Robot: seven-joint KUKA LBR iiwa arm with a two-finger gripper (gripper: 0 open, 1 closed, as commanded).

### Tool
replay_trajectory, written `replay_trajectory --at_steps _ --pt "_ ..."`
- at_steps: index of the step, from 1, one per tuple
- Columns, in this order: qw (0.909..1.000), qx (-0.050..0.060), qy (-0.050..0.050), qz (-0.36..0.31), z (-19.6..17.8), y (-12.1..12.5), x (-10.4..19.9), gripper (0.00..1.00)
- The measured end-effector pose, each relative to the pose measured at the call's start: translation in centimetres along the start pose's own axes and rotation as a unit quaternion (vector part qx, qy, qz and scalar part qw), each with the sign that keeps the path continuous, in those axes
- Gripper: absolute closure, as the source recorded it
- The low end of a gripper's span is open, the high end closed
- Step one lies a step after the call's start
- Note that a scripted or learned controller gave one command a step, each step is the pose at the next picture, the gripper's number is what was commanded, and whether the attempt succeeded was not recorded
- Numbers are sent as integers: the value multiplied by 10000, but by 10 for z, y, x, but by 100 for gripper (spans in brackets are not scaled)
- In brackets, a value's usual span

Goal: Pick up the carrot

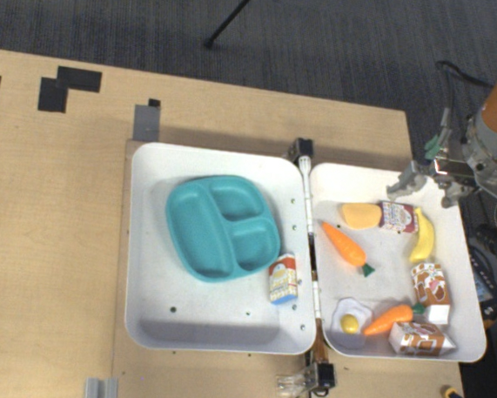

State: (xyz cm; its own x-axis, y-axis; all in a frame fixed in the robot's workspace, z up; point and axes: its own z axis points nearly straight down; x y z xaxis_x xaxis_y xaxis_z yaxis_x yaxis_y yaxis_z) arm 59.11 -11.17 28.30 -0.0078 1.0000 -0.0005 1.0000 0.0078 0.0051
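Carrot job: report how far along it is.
Nothing looks done yet: a carrot lies in the right bin, with a second carrot near that bin's front. In hand: the end effector hovers open over the bin's back edge, above the small carton, gripping nothing. Left: descend, grasp, lift.

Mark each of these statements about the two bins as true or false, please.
1. The teal plate lies in the left bin. True.
2. The end effector holds a carrot. False: it hovers at the right bin's far edge with nothing between its fingers.
3. Two carrots are in the right bin. True: one near the middle, one near the front.
4. The banana is on the plate. False: it is in the right bin.
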Motion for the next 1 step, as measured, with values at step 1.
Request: replay_trajectory --at_steps 1 --pt "9998 36 13 -200 189 -16 28 0"
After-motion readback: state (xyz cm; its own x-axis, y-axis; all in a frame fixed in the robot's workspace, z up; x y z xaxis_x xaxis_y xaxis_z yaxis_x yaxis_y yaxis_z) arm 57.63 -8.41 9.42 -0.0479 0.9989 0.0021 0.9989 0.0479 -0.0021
